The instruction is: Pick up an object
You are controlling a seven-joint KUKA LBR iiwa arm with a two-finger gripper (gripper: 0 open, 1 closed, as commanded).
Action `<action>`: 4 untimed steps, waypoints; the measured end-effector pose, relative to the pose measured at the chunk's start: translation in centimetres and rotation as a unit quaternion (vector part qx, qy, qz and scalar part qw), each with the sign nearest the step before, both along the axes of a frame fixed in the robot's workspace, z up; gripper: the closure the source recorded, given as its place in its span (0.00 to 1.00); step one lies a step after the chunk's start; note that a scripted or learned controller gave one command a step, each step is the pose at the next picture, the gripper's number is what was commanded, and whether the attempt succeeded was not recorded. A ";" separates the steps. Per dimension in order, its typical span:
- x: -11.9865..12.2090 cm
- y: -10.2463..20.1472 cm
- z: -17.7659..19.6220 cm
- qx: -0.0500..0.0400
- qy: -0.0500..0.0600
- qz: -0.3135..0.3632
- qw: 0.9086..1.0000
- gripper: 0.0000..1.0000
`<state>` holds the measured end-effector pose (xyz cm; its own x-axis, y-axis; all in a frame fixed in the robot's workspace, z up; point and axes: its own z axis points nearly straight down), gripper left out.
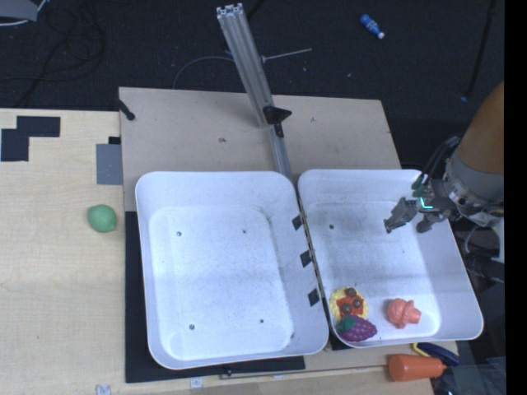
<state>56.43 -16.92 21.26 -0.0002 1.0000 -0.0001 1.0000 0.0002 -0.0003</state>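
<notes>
The candidate objects, a pink toy (403, 312) and a yellow-and-purple toy cluster (352, 313), are lying at the near edge of the right bin (362, 196). The gripper (408, 220) is hovering over the far right part of that bin, its fingers spread open and holding nothing. The toys are lying toward the near side from the gripper, the pink one almost directly nearer. The left bin (214, 188) is sitting beside it on the tabletop (49, 245), where a green ball (103, 218) is resting.

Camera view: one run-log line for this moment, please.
pincer open, holding nothing | over right bin far side | toys near corner, untouched
</notes>
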 end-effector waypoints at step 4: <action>-0.3 0.5 -10.2 0.000 0.000 -0.001 1.000 1.00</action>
